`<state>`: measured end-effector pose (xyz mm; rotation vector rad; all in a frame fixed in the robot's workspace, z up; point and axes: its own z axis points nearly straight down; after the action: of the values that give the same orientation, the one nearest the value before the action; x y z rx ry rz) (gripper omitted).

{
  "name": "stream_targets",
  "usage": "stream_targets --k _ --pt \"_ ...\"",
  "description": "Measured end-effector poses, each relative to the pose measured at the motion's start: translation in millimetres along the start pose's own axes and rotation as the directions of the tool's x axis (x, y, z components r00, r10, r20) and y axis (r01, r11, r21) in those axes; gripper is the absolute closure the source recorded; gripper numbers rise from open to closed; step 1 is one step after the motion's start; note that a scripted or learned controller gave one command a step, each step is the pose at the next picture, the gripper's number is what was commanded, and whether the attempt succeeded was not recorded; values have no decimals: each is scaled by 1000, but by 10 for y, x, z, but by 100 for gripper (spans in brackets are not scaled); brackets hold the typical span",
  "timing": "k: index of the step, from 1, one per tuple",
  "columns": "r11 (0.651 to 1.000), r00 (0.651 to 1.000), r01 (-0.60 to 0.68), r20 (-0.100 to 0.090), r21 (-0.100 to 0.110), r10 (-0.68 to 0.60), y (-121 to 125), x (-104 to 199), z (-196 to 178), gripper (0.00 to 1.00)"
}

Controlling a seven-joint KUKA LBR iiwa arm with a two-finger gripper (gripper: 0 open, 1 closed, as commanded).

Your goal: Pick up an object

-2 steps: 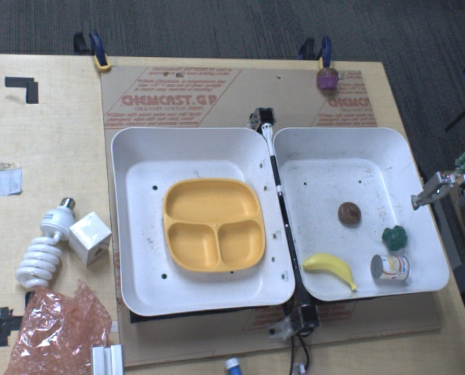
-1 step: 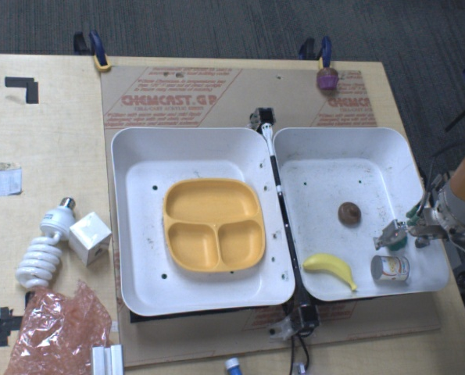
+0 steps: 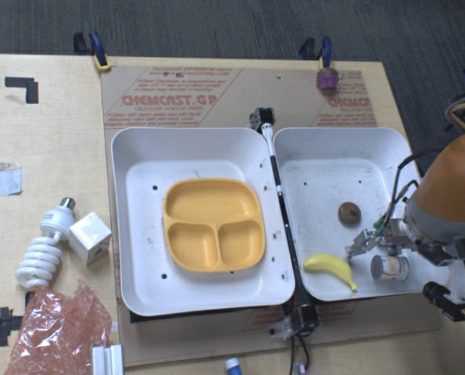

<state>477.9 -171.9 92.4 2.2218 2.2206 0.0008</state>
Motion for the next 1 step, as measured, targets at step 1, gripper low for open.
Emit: stream_targets --k 1 --pt "1000 1000 -1 1 -2 1 12 -5 -100 100"
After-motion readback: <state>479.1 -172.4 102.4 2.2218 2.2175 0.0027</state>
